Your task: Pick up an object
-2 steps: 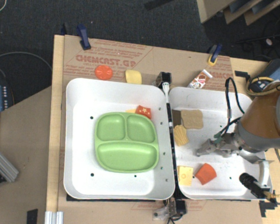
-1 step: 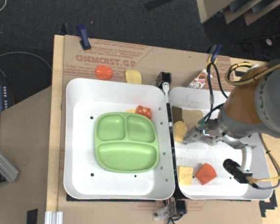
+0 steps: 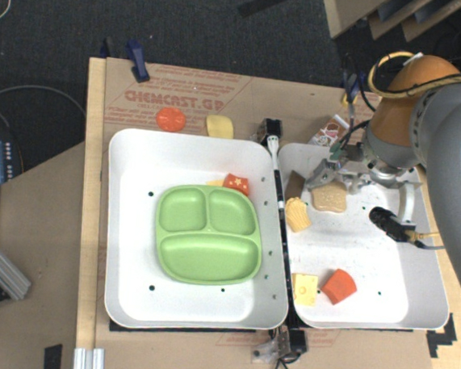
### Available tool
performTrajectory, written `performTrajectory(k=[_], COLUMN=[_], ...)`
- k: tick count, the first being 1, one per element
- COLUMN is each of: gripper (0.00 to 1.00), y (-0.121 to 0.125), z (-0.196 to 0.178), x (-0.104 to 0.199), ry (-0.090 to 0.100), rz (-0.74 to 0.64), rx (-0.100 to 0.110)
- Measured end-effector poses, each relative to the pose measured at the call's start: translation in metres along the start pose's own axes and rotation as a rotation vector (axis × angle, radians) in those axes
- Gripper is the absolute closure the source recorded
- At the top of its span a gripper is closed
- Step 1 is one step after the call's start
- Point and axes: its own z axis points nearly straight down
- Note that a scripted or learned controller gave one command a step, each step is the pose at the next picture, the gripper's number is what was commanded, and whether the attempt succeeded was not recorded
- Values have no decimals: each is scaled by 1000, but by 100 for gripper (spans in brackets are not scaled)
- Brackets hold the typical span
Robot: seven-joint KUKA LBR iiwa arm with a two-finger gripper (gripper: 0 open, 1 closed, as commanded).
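Tan bread slice [image 3: 329,200] lies directly beneath the pincer [image 3: 339,172], which hangs over the right bin [image 3: 412,315]; whether it grips anything, I cannot tell. Likely the descent; next comes closing, then lifting.

"CHEMCAST G.P" on the cardboard sheet [image 3: 174,99]

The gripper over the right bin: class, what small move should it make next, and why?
Probably a short, straight descent. The gripper sits at the back of the right bin, just above the tan bread-like piece, and nothing shows between its fingers, so the nearest object is not yet picked up.
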Motion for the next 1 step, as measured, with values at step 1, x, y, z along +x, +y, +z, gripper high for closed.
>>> performTrajectory(k=[1], gripper=[0], y=[12], z=[1], x=[8], ry=[1], rz=[2], rx=[5])
